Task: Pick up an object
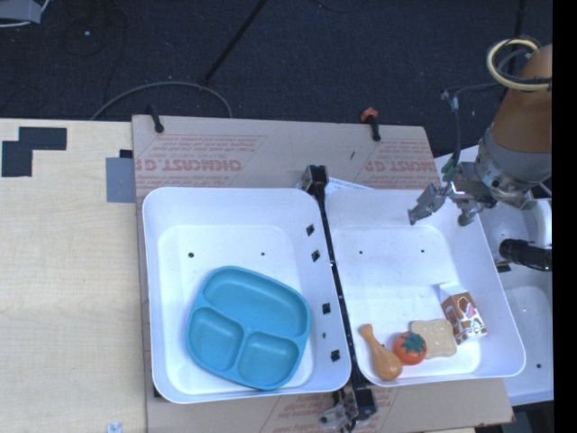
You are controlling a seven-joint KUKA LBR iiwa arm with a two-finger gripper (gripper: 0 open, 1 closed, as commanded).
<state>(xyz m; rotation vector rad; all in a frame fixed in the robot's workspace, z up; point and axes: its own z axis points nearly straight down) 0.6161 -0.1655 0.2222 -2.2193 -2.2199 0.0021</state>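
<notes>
From my remote station I see the bench (63,269) stretching away far to the left of the claw, with a cardboard sheet (234,156) lying under the two bins. The left bin (180,215) sits well to the claw's left and lower in view, and in it rests a blue divided plate (248,326), well apart from the claw. The right bin (397,242) lies directly beneath and below the claw in the view, its upper right rim closest to the fingers. The arm (523,115) comes in from the right, orange band above the grey wrist, and the claw (446,204) hangs over the upper right corner of the right bin with its two fingers spread apart, nothing between them. All the small items sit along the bin's lower edge, well below the claw in view: a tan slice of toy bread (435,336), just left of it and touching it a red toy tomato (409,348), further left a yellowish toy drumstick (381,354) lying just beside the tomato, and to the right of the bread a small brown and white packet (464,317), tilted against the bin's slope.
</notes>
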